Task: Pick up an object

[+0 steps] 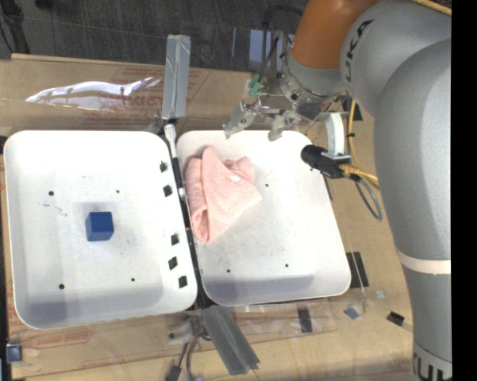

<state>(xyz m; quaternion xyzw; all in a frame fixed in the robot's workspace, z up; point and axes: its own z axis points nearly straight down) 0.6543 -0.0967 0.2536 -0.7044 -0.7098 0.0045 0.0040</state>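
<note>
A crumpled pink cloth (pixel 218 190) lies in the right bin (pixel 301 236), against its left wall. A small blue cube (pixel 100 225) sits in the left bin (pixel 48 292), left of centre. My gripper (pixel 255 125) hangs over the far edge of the right bin, above and just behind the cloth. Its two fingers are spread apart with nothing between them.
The grey arm with its orange band fills the right side of the view. A black cable end (pixel 321 161) and yellow wires stick out over the right bin's far right corner. Grey tape strips (pixel 175 74) hold the bins to the cardboard-covered bench.
</note>
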